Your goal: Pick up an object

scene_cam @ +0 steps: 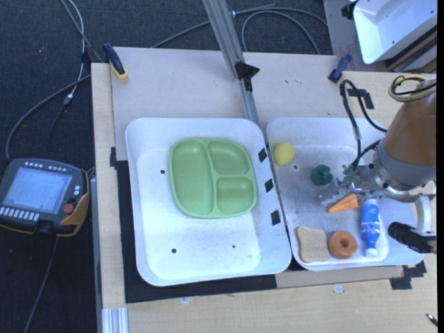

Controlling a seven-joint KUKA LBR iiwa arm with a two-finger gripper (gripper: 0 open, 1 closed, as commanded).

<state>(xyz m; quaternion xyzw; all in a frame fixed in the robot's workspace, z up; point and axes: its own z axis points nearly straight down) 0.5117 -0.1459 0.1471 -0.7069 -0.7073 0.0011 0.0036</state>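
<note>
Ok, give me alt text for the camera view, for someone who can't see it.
The grey arm's gripper hovers over the right white bin, beside an orange carrot, green toy, blue-and-white bottle, yellow ball, bread slice and brown doughnut. The left white bin holds a green divided plate.

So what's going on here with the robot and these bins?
The arm reaches in over the right bin, with its pincer low among toy foods, just above the carrot and beside the green piece. Whether it grips anything can't be told. Around it lie a yellow ball, a bottle, a donut and bread. The left bin holds a green divided plate.
</note>
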